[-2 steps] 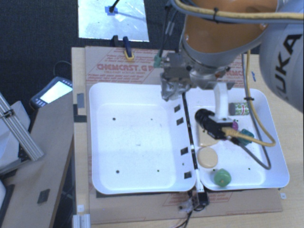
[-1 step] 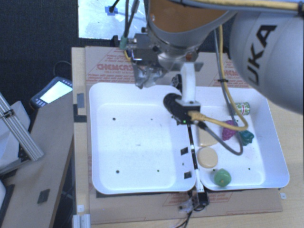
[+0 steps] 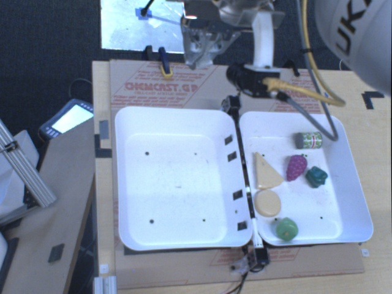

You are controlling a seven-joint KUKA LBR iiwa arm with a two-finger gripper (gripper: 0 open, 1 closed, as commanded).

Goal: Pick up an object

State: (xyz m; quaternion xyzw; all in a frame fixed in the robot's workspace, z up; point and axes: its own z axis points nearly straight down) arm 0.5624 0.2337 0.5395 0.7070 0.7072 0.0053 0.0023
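Arm (image 3: 355, 23) position: you see it enter from the upper right, its large grey body filling that corner, with the wrist assembly reaching left across the top edge. The gripper (image 3: 199, 57) hangs from the wrist and points down over the cardboard sheet (image 3: 159, 86) behind the bins, well apart from both of them. Its fingers are lost in the metal clutter at the tip, so you cannot tell whether they are spread or pressed together. Nothing is visible between them.

A yellow cable (image 3: 312, 90) and a grey cable (image 3: 312, 116) run from the arm down past a black fitting (image 3: 248, 78) at the back of the right bin.

Left bin (image 3: 171, 182): you see only its white floor and small dark marks.

Right bin (image 3: 343, 219): all the objects lie here.
- A can (image 3: 309, 140) lies on its side near the back wall.
- A purple grape bunch (image 3: 296, 166) lies just in front of the can.
- A teal piece (image 3: 316, 176) lies just right of the grapes.
- A cream wedge (image 3: 266, 171) lies near the divider, left of the grapes.
- A tan disc (image 3: 267, 203) lies just in front of the wedge, close to touching it.
- A green ball (image 3: 286, 228) lies near the front wall, just right of the disc.

A phone (image 3: 68, 120) with a lit screen rests on the bench left of the bins.
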